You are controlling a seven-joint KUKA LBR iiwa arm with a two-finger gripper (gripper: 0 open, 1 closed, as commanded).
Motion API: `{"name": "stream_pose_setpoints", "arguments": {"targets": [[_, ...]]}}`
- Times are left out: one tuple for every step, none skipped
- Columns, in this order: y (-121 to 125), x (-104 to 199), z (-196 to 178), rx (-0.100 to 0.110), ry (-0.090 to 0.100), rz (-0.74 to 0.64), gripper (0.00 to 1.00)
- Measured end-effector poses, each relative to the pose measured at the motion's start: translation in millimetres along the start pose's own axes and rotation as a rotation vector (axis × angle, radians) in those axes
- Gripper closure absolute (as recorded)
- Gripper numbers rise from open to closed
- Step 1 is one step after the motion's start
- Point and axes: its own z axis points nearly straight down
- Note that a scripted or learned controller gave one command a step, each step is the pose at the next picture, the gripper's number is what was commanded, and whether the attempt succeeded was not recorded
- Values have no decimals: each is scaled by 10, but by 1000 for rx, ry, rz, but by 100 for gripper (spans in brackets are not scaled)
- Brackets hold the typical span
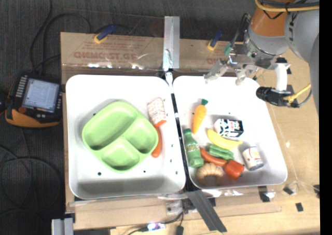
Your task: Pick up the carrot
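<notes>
So the gripper hangs over the top rim of the right bin, up at about 1 o'clock in the view, and its two fingers are spread apart with nothing between them. The carrot lies in that same bin, near the bin's left wall, standing roughly on end with its green top at 12 o'clock. It's well apart from the gripper, off at about 7 o'clock from it. Just below the carrot there's a green bottle running along the divider, and at 3 o'clock from the carrot sits a little black-and-white carton. A banana lies under the carton, with a green pepper-ish thing touching it, then a red piece, a croissant at the bin's 6 o'clock, and a small can toward 4 o'clock. Over in the left bin there's a green divided plate, and at its 3 o'clock side a white packet and an orange-red handled thing I can't really identify.
</notes>
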Motion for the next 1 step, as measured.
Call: {"name": "stream_pose_setpoints", "arguments": {"targets": [[-349,-3,1021,1,-1,-130,0]]}}
